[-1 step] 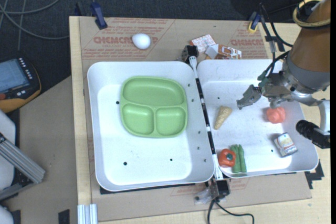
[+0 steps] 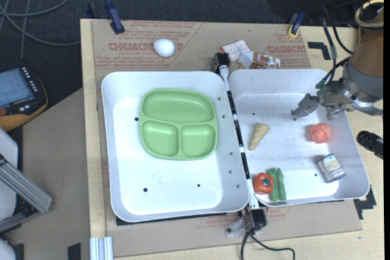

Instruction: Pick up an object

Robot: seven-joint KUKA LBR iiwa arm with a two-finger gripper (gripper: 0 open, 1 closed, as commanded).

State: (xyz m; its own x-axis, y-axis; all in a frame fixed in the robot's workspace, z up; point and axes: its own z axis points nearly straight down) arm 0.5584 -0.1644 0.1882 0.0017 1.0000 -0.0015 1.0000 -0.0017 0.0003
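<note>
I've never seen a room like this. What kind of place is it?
Probably a robot lab or test bench. A robot arm reaches over two white bins of toy food, such as a green divided plate, and the board under them is clamped with cables around.

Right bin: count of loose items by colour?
In the right bin:
Red/orange: 2, the tomato and the orange lump
Green: 1, the green vegetable
Beige: 1, the cone
Grey/yellow: 1, the small can
Total: 5
</note>
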